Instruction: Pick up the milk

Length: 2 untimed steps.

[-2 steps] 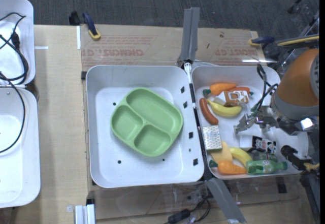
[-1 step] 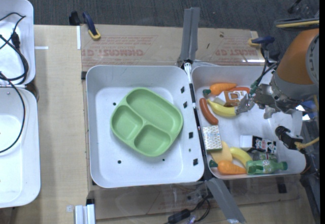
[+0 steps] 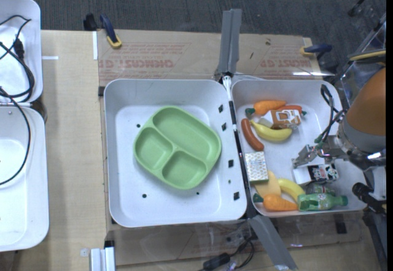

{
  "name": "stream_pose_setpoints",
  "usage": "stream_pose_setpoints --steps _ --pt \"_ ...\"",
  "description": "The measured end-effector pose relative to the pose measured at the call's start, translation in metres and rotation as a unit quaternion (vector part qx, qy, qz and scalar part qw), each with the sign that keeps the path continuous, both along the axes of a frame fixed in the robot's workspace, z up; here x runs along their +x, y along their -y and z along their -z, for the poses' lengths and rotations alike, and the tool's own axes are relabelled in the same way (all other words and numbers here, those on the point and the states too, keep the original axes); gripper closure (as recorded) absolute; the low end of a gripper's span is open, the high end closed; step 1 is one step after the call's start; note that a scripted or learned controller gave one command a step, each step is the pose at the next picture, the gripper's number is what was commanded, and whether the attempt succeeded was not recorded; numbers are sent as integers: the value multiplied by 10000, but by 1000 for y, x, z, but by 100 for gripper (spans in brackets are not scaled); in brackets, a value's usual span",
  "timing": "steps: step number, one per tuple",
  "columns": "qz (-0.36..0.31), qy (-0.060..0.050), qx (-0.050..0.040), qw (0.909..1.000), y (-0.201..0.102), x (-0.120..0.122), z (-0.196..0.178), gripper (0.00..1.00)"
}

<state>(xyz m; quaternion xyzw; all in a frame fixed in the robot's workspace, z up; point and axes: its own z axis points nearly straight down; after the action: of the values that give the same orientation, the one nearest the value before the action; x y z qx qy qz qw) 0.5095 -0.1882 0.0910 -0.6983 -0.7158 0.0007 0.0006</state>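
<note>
Two shallow white plastic bins (image 3: 116, 141) sit mid-frame, the right one holding a boxy cow-patterned milk carton (image 3: 320, 172) just below the metal gripper (image 3: 311, 154), finger spread unclear.

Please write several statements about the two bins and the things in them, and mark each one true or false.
1. The green plate lies in the left bin. True.
2. The milk carton lies on the green plate. False: it lies in the right bin, near the gripper.
3. The banana lies beside the hot dog. True.
4. The green bottle stands upright. False: it lies on its side.
</note>
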Motion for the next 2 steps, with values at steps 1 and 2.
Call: stream_pose_setpoints --steps 1,2 --pt "-596 48 -12 9982 6 -29 -2 0" --pt "1806 3 13 9836 7 -17 0 0"
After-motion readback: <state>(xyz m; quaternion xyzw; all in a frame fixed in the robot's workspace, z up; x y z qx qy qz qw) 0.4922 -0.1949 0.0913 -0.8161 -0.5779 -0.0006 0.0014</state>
